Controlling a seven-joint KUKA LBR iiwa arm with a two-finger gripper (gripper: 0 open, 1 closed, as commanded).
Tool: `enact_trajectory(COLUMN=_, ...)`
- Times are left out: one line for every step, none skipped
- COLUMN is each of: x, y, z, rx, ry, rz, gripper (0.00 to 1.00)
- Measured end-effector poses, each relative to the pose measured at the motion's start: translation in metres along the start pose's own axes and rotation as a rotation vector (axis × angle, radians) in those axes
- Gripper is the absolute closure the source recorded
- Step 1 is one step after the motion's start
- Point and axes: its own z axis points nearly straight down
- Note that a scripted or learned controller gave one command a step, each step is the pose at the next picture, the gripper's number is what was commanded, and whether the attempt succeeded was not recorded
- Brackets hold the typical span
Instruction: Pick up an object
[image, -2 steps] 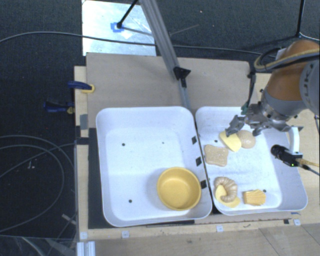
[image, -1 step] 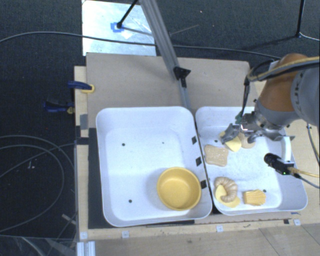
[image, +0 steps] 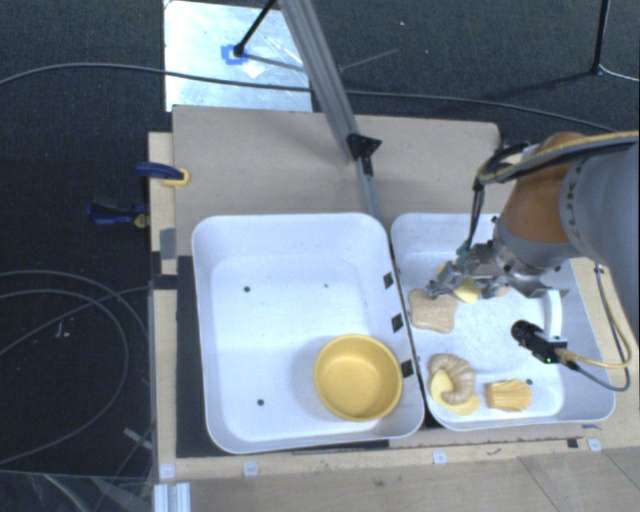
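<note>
Two white bins on cardboard-topped bench

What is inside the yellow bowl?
The yellow bowl in the left bin shows just its own yellow inside, with no thing in it. Whatever is under the bowl is covered.

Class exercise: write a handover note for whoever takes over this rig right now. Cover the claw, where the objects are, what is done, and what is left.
Claw: low in the right bin, over a small yellow piece; a grasp cannot be confirmed.
Right bin also holds a tan flat piece, a curled pastry and a yellow block.
Left bin: a yellow bowl near its front right corner.
Done: claw brought down to the objects.
Left: secure one object and lift it.
</note>
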Motion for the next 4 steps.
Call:
enact_trajectory(x=0.000, y=0.003, z=-0.015, rx=-0.009, ry=0.000, rz=0.000, gripper=1.00)
enact_trajectory(x=0.000, y=0.007, z=-0.059, rx=-0.002, ry=0.000, rz=-0.005, gripper=1.00)
enact_trajectory(x=-0.001, y=0.009, z=-0.113, rx=-0.005, ry=-0.001, rz=-0.006, gripper=1.00)
enact_trajectory(x=0.063, y=0.009, z=-0.112, rx=0.001, ry=0.003, rz=-0.012, gripper=1.00)
